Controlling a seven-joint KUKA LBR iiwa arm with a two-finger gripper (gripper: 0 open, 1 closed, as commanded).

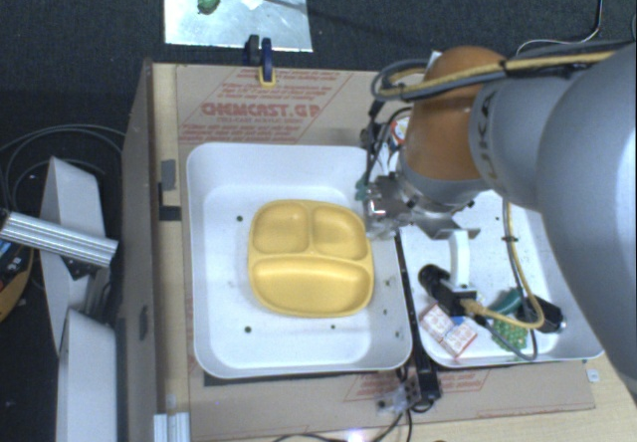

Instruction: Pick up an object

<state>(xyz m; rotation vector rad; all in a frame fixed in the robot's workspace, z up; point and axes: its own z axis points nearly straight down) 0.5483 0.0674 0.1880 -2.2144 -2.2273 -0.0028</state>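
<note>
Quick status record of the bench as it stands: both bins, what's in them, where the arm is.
left bin: white, holds a yellow plate
plate: three compartments, lying flat, right side up
right bin: largely covered by the arm
right bin contents seen: red-and-white packet and green item, both near the front edge
gripper: low over the divide between the bins, beside the plate's far right corner
grasp: cannot tell from this view
</note>
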